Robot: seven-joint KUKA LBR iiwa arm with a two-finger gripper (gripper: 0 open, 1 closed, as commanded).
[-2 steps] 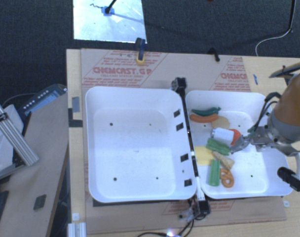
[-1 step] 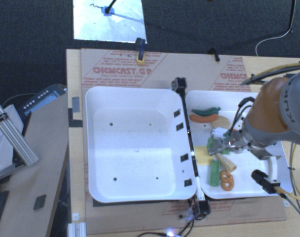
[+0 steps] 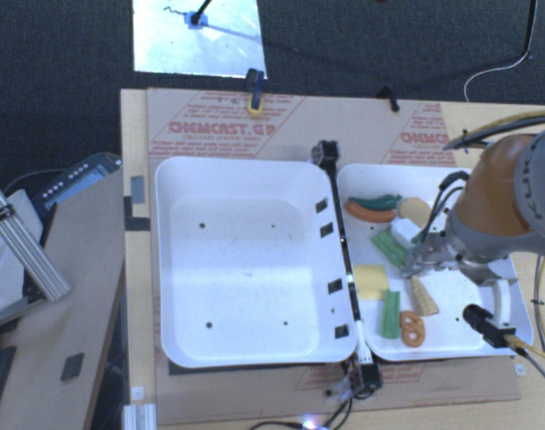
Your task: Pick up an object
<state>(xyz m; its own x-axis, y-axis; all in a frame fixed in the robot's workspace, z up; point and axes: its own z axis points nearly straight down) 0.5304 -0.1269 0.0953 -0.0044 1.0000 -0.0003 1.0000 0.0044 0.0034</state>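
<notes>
Two white bins (image 3: 246,186), roughly seven toy foods (image 3: 372,210).

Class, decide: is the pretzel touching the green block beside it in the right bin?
Touching: the camera view shows the pretzel overlapping the green block's lower right edge, no gap.

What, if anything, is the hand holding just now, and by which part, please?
That cannot be told. The hand is low in the right bin, among the toys near the green block and the tan cone, but no object shows clearly in its grip.
</notes>
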